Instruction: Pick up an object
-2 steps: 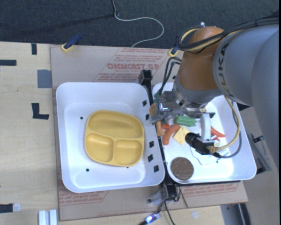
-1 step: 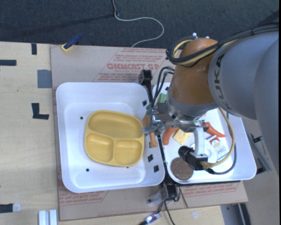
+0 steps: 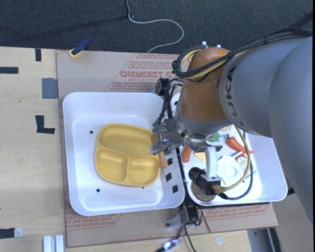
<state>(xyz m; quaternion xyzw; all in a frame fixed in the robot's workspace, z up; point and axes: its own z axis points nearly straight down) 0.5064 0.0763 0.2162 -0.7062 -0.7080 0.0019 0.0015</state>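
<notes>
Camera view looks down on two white bins on the counter: the left bin point(image 3: 76, 140) carries a yellow tray point(image 3: 123, 154) with three compartments, lying flat near its middle, and the right bin point(image 3: 270, 185) carries small items, among them an orange piece point(image 3: 236, 143) at about 3 o'clock from the arm's wrist. The end effector point(image 3: 163, 140) sits over the divide between the bins, just beside the tray's 3 o'clock rim; whether it is open or closed I cannot tell. The tray looks like light, stiff, smooth plastic, likely slippery on its broad faces, so a pinch across the thin raised rim nearest the end effector seems the best hold.
</notes>
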